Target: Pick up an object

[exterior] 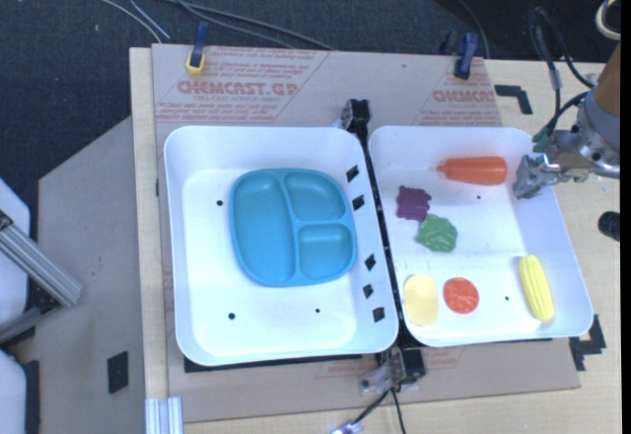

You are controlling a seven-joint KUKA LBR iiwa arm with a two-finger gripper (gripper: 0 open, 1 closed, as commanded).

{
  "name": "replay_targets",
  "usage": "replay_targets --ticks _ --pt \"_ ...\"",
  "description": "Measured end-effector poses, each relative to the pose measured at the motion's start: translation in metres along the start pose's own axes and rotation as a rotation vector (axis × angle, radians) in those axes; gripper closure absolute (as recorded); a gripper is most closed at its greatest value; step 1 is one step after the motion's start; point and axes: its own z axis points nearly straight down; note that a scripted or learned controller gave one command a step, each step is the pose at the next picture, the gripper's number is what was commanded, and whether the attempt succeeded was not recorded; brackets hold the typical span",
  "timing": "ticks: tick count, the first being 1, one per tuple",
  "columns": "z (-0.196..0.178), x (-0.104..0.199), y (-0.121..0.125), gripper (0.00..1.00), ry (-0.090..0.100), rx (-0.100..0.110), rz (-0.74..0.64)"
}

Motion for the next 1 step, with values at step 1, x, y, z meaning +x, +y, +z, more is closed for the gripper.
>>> replay_targets --ticks 1 --pt "0.0048 0.0587 0.0087 1.00 0.004 0.005 -0.005"
